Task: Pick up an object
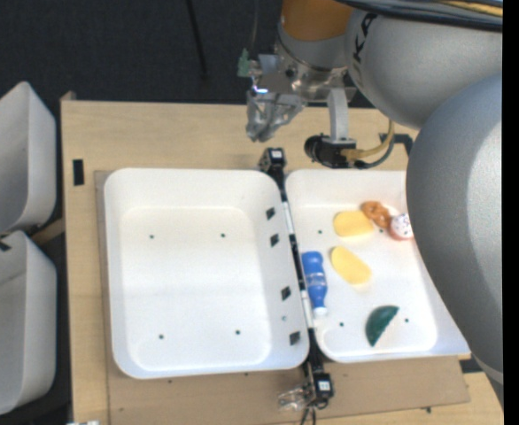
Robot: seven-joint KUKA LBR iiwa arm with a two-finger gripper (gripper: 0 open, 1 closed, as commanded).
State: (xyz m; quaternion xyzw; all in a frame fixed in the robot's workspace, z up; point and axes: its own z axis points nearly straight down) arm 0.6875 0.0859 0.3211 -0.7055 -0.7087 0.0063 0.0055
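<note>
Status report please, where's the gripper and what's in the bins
Gripper raised behind the bins, holding nothing. Right white bin: blue plastic bottle, two yellow oval pieces, dark green wedge. Nothing blocking.

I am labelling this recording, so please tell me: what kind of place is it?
Probably a robotics lab bench for grasping trials. A grey arm with a claw hangs above two white bins on a wooden bench, against a dark backdrop.
</note>
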